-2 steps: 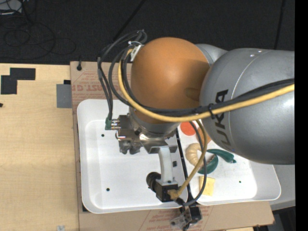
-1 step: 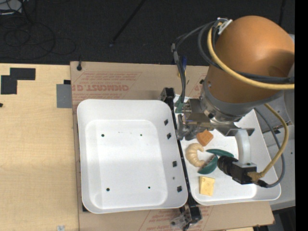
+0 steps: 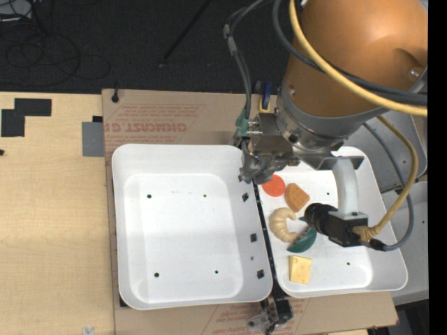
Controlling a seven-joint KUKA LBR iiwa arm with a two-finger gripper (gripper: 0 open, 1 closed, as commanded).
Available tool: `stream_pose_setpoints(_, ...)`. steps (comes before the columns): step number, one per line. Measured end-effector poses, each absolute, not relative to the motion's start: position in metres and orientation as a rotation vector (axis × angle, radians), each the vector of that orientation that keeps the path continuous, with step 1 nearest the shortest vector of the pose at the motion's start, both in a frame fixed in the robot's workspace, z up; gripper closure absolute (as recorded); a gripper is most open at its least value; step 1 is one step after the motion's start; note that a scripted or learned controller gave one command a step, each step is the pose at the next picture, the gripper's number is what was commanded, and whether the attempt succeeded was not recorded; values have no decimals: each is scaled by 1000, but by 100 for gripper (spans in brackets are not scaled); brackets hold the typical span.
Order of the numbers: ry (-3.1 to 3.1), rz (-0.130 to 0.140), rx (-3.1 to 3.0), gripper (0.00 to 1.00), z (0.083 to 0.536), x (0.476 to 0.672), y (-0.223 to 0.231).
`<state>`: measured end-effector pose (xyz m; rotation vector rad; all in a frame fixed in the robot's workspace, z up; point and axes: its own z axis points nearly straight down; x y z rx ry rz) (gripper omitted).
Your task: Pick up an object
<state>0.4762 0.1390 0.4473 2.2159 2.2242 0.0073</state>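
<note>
toward the left edge of the right bin (image 3: 391,278), 5 small objects sit loose on its floor: a red disc (image 3: 274,185) nearest the far-left corner, an orange waffle-textured piece (image 3: 297,197) just beside it, a cream croissant-like piece (image 3: 282,224) nearer the middle of the left edge, a teal curved piece (image 3: 304,241) touching or tucked under the croissant's near end, and a yellow square block (image 3: 301,269) closest to the near edge, apart from the others. no single target is named, so any of the 5 could count.

gripper (image 3: 257,167) hangs over the far-left corner of the right bin, right at the divider between the 2 bins, with the red disc just beside it. finger spread is hidden in the dark mechanism from this angle, so cannot tell its state, and nothing is visibly lifted. every object looks flat on the bin floor.

judgement: task not done, 0 picked. it looks like an approach or descent near the red disc, but whether contact is made is unclear. left to do: close on 1 item, lift it clear.

left bin (image 3: 133,187) carries only a few dark specks. a black cylindrical fitting (image 3: 335,223) on a white bracket, with a yellow cable, overhangs the middle of the right bin. both bins rest on cardboard (image 3: 174,121) on the bench.
</note>
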Motion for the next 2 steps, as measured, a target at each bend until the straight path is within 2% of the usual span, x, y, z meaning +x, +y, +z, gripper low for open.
stream_pose_setpoints(1, 2225, 6, 2216, 100, 512, 485, 168)
stream_pose_setpoints(2, 2226, -2, 2217, 100, 538, 528, 195)
